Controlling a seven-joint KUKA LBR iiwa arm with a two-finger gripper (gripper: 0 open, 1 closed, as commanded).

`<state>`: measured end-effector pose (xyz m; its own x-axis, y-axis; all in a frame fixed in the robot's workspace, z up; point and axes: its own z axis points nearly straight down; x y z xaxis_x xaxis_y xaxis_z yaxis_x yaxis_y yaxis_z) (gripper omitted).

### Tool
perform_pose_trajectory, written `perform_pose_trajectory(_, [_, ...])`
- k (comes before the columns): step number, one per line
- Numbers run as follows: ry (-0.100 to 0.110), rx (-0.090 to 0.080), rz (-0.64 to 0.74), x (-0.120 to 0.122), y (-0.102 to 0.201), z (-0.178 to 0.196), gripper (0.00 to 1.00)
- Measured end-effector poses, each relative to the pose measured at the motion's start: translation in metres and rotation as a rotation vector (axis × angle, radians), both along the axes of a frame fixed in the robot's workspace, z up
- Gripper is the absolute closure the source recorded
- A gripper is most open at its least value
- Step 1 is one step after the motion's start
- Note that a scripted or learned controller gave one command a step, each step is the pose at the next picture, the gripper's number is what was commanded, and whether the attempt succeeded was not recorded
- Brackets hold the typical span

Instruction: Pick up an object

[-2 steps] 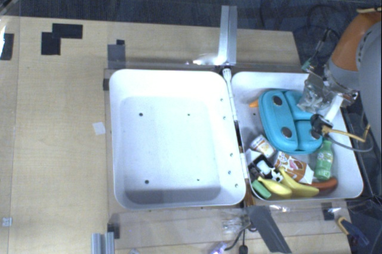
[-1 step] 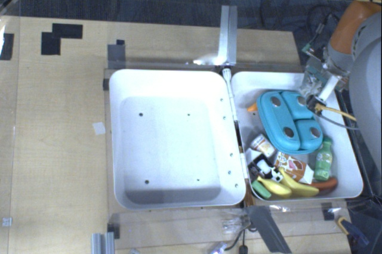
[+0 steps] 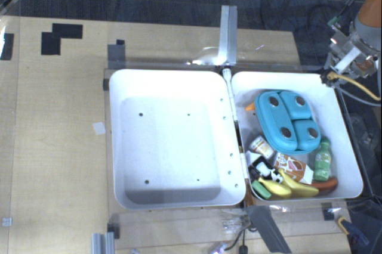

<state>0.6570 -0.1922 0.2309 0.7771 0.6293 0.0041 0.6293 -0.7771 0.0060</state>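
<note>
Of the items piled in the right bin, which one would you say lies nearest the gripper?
The big turquoise tray: it lies toward the bin's far end, closest to the gripper, while the banana and green bottle lie at the near end.

Two bins side by side on the bench (image 3: pixel 54 145): left bin (image 3: pixel 170 196), right bin (image 3: pixel 343 127). In the right bin, a lidded tray (image 3: pixel 287 120) at centre; bottle (image 3: pixel 322 158) by the right wall; banana (image 3: pixel 292 186) and small packets (image 3: pixel 262 154) along the near edge.
</note>
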Motion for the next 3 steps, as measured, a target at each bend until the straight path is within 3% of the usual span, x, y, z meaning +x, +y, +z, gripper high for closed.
perform_pose_trajectory(1, [0.001,-0.002,0.193,0.003,0.013,0.113,1.00])
perform_pose_trajectory(2, [-0.002,-0.003,0.202,0.005,0.015,0.124,1.00])
perform_pose_trajectory(3, [0.002,-0.002,0.309,-0.012,0.018,0.150,1.00])
